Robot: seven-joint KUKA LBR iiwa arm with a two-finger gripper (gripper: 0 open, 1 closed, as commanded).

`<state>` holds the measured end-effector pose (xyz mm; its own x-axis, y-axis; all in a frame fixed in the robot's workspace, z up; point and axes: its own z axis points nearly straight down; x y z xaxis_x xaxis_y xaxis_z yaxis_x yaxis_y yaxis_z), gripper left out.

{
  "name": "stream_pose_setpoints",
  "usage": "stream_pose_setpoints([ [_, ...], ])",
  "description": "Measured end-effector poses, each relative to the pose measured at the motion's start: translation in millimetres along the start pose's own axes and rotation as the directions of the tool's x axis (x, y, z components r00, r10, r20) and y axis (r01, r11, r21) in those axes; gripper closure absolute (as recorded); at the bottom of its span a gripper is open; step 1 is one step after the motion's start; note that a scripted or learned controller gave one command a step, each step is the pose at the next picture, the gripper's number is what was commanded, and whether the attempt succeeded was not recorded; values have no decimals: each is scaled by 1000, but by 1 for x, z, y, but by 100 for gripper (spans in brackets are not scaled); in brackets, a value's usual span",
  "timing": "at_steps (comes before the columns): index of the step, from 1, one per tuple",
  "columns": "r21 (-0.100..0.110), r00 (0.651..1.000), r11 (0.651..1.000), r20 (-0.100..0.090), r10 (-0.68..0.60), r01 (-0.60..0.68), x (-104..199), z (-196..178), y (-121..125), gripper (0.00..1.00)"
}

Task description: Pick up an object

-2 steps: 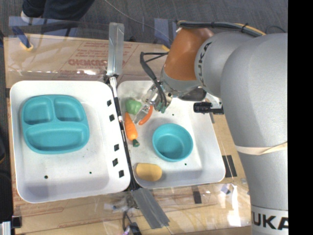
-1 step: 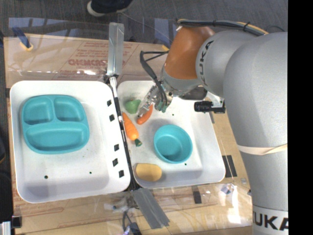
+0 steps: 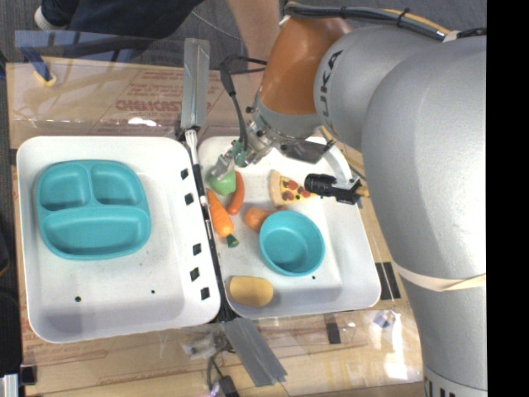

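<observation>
Orange carrot [image 3: 219, 215] lies in the right bin [image 3: 355, 263], just left of the teal bowl [image 3: 269, 242] and close to the wall between the two bins. Its long axis goes at a slant, and the dark green stalk end points down-right, toward the lower left side of the bowl. A second orange piece [image 3: 237, 193] lies up-left of the bowl, almost upright in the view, beside the carrot's top.

A green piece [image 3: 221, 183] sits further up-left of the bowl, touching that second orange piece. The end effector [image 3: 223, 170] is right over this green piece; I cannot tell if it is released or clenched, or if it grasps anything.

Above the bowl lies a pizza slice [image 3: 285, 188], and a small orange lump [image 3: 256, 217] is at the bowl's upper left rim. A tan potato [image 3: 250, 289] rests down-left of the bowl.

Far left of the bowl, a teal divided plate [image 3: 91, 209] is in the left bin [image 3: 50, 304].

On the grey arm [image 3: 397, 122] dark letters read "UKA". Reddish print on the desk [image 3: 99, 98] is too blurred to read.
</observation>
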<state>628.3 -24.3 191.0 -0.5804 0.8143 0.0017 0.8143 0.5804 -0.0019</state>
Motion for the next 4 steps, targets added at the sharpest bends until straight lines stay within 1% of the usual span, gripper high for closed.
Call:
stream_pose_setpoints([
  [1,4,909,909,0,417,-417,13,2,40,100],
  [2,1,981,981,1,193,-193,25,-36,52,100],
  [3,9,954,954,-1,301,-301,14,3,39,100],
  [4,2,829,829,1,559,-559,93,87,77,100],
])
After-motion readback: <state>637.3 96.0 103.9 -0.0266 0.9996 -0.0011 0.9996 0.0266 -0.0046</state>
